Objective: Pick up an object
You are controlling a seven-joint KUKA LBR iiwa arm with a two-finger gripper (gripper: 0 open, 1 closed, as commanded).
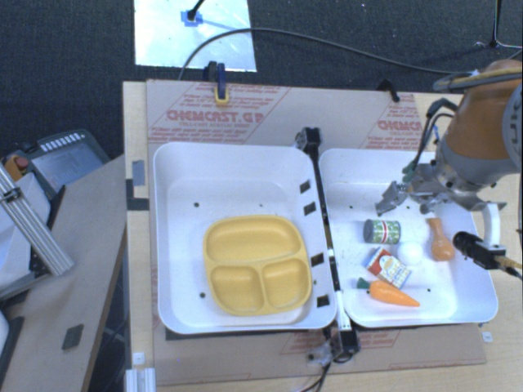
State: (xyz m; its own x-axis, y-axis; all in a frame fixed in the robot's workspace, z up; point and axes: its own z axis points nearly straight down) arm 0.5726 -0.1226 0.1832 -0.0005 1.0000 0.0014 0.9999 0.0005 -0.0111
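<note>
Five small things sit in the right bin, and any of them would count for "pick up an object", so we get to choose. There's a little green-and-white can lying on its side, a white egg-like ball just right of it, a tan drumstick-shaped piece beside that, a red-and-white carton below the can, and an orange carrot nearest the front rim.

The gripper hangs over the back part of that bin, up and to the right of the can and apart from everything. We honestly can't tell from this angle whether it's spread or closed, and nothing is visibly between its tips.

Our guess on handling: these all look like toy food, so light and rigid, probably hollow plastic (not fragile, but smooth). The ball looks like the worst pick, since it'd likely squirt out of a two-finger pinch. The can may roll if nudged along the bin floor, so we'd close across its flat ends or straddle its round body squarely. The carrot tapers, so grab the thick middle, not the tip. The carton's flat sides look friendliest, though it's touching or nearly touching the ball and carrot.

The left bin holds a yellow divided tray, which we'd skip as too wide.
</note>
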